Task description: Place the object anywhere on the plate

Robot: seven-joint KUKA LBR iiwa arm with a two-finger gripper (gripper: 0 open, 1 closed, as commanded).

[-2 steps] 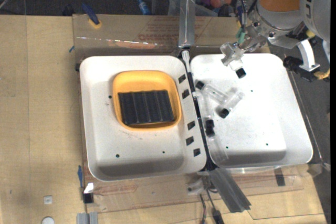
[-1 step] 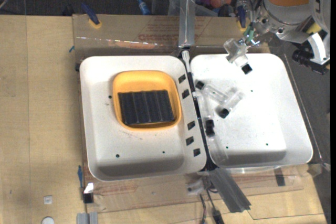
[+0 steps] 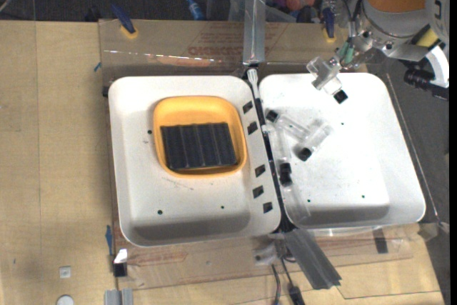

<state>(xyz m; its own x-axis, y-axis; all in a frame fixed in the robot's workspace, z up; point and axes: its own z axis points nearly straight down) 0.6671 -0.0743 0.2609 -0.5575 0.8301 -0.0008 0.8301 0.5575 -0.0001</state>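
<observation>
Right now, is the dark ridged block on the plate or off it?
On it. The dark ridged block lies flat inside the yellow plate in the left bin, yellow rim visible on all sides.

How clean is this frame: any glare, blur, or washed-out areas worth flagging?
Camera view: the right bin is overexposed, so the clear object barely stands out; the gripper looks soft; the yellow plate glows but reads sharp.

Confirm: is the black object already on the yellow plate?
Yes, the black ridged object lies inside the yellow plate in the left bin.
</observation>
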